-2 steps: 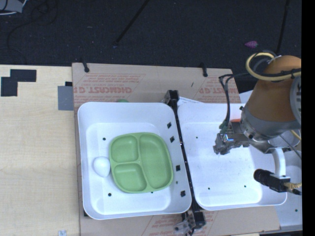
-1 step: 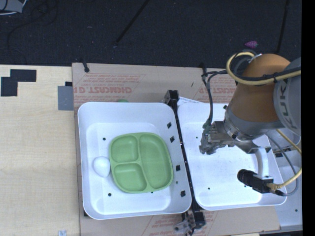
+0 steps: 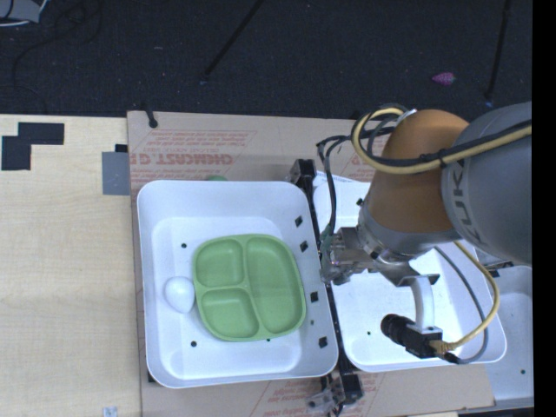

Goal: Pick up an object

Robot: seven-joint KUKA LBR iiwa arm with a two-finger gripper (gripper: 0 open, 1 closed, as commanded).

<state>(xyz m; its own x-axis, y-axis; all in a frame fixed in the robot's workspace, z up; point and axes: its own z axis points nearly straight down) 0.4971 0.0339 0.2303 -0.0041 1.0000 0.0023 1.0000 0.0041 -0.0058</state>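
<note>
A green divided plate point(image 3: 248, 287) lies in the left white bin point(image 3: 165, 207). A small white egg-shaped object point(image 3: 180, 294) rests against the plate's left edge. My gripper point(image 3: 335, 266) hangs low over the left side of the right white bin point(image 3: 369, 354), close to the wall between the two bins. The orange-banded wrist and grey arm cover most of the right bin, hiding whatever lies beneath them.
Both bins sit on a cardboard sheet point(image 3: 208, 150) on the wooden bench point(image 3: 61, 259). Black clips point(image 3: 304, 174) and brackets line the divide between the bins. Cables loop above the wrist.
</note>
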